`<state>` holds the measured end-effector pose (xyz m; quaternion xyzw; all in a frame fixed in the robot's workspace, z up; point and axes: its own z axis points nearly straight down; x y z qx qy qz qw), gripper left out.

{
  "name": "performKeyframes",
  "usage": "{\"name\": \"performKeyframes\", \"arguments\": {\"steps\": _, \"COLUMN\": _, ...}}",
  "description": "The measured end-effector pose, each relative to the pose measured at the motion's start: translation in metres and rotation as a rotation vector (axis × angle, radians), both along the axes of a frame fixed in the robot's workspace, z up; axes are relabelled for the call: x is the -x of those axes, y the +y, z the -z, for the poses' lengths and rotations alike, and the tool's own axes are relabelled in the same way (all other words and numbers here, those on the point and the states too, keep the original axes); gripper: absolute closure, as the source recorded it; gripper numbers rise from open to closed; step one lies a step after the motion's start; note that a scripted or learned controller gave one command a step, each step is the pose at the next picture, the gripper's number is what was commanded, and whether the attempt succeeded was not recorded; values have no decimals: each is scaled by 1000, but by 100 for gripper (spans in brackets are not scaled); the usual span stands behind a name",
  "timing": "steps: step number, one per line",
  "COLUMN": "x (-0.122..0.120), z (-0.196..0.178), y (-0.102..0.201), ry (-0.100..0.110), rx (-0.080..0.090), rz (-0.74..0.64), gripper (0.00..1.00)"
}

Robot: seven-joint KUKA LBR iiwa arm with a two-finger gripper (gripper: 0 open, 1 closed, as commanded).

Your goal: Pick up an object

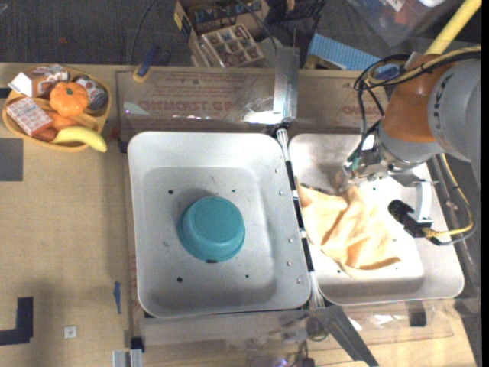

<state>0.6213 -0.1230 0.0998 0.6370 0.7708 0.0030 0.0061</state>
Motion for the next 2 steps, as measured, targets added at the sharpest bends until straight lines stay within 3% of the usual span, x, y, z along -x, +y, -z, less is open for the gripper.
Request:
{"name": "performKeyframes", "arguments": {"steps": 1, "x": -15, "z": 12, "y": -37, "ry": 5, "rx": 4, "rz": -371, "gripper": 100}}
{"name": "performKeyframes", "arguments": {"steps": 2, "x": -17, "z": -81, "y": 23, "ry": 8, "rx": 2, "rz": -381, "gripper": 100}}
